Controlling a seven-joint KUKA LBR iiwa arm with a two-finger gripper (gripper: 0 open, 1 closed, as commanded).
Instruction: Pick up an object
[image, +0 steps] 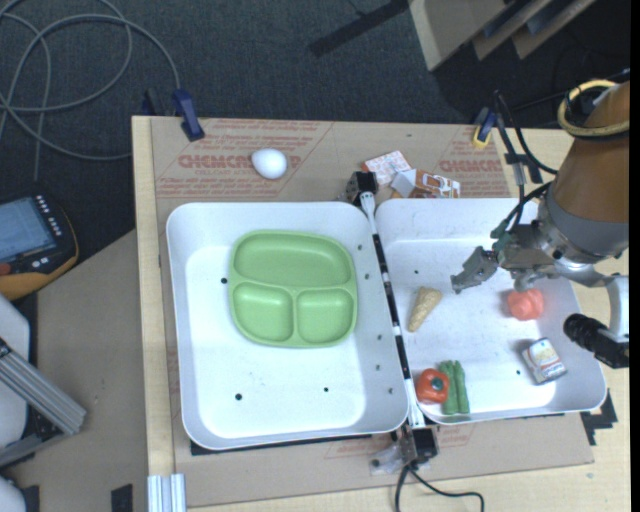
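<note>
Gripper (478, 272) hangs over the right bin (480, 225) beside a cone (423, 307), fingers apart, holding nothing

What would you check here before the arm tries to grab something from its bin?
1. Objects within reach in the right bin: ok; cone, pink lump, small packet, tomato-and-greens toy.
2. Gripper over that bin: ok.
3. Gripper carrying nothing: ok.
4. Directly above a target: not ok; it hangs between cone and pink lump.
5. Jaws open enough: cannot tell.
</note>
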